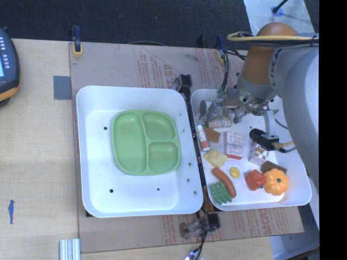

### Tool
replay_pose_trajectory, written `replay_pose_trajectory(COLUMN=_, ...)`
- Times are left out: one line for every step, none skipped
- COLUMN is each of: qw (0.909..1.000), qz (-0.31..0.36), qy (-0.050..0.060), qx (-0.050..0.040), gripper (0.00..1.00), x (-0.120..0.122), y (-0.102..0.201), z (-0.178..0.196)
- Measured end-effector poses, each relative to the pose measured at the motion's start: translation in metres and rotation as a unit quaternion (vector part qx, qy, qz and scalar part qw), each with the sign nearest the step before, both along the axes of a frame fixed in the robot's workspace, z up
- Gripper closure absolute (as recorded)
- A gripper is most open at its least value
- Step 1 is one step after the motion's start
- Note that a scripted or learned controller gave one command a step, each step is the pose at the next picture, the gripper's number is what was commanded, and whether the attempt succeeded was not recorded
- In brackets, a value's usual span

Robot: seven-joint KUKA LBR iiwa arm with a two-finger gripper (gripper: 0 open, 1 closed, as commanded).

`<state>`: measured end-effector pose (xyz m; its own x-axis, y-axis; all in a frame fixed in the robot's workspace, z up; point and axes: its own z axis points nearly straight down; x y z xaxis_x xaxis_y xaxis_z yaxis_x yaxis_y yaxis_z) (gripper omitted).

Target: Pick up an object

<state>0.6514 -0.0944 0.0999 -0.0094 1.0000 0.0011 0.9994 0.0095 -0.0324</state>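
My gripper hangs low over the far left corner of the right bin, with the grey arm coming in from the right. Just below it lie a speckled cracker-like piece and a brown toast slice. A red and white tube rests along the bin's left wall. Further toward me are a white packet with red print, a yellow cheese wedge, a sausage, a green bunch, a red pepper and an orange pumpkin.
The left bin holds a green divided plate. A small yellow egg piece and another printed packet lie mid-bin on the right. A black divider runs between the bins.
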Motion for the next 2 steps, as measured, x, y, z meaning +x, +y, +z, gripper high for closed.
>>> replay_pose_trajectory(qw=0.9999, qz=-0.004, qy=-0.016, qx=-0.0006, gripper=0.00, x=-0.095, y=0.001, z=-0.005)
replay_pose_trajectory(qw=0.9999, qz=-0.001, qy=-0.017, qx=0.0001, gripper=1.00, x=-0.091, y=0.001, z=0.006)
